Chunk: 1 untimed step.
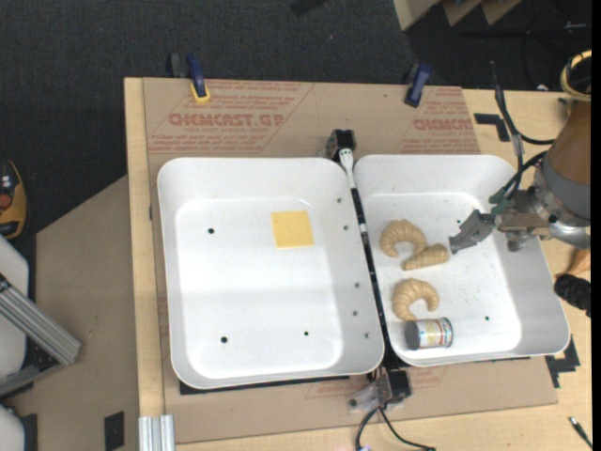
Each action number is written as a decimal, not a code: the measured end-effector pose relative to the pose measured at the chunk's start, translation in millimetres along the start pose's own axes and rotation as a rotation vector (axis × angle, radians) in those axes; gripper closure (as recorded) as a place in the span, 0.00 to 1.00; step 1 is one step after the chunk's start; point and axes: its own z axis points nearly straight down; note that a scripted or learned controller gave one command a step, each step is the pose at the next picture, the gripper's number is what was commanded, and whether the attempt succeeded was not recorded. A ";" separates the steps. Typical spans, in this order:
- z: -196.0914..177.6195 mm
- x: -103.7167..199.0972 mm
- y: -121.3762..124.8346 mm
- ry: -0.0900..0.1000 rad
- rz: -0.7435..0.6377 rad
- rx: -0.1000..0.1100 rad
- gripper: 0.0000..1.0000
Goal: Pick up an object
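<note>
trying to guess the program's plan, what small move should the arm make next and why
Probably a short slide left and down toward the small piece of pastry. The gripper hovers in the right bin, just right of that piece with nothing between its fingers, and the two croissants and the can lie farther off.

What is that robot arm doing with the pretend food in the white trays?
The robot arm's gripper is reaching into the right bin from the right. It sits low, just beside three toy croissants, with its tip nearest the small croissant; the other two croissants lie close by. A small can lies on its side near the front. The left bin has a yellow square. Nothing is picked up yet.
</note>
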 end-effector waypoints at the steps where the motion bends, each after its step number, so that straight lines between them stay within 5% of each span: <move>1: 114.2 -4.3 -32.4 0.003 0.003 0.013 0.00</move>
